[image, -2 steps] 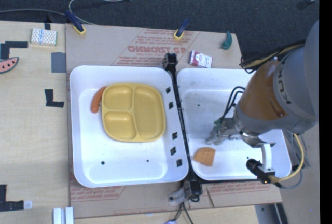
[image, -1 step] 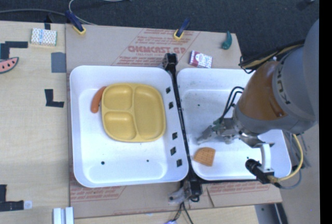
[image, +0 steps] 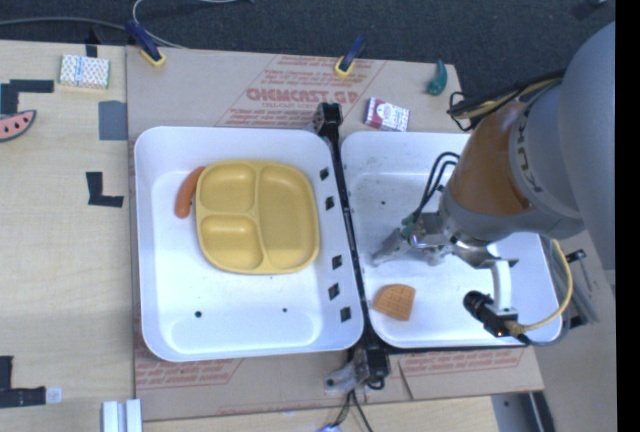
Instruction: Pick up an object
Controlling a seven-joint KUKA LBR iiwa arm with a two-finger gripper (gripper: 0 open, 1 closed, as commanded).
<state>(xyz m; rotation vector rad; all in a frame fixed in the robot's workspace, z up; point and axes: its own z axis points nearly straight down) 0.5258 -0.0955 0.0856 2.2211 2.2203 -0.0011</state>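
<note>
A small tan waffle-like piece point(image: 394, 301) lies on the floor of the right bin point(image: 380, 160), near its front left corner. My gripper point(image: 392, 246) hangs low over the right bin, just above and behind that piece, and nothing shows in its grasp. In the left bin point(image: 165, 305) a yellow divided plate point(image: 258, 216) lies flat. An orange sausage-shaped item point(image: 185, 193) rests against the plate's left edge.
The arm's grey body and orange band point(image: 490, 175) cover the right half of the right bin. A black divider point(image: 338, 220) runs between the bins. A small red-and-white packet point(image: 385, 114) and clamps sit on the cardboard behind the bins.
</note>
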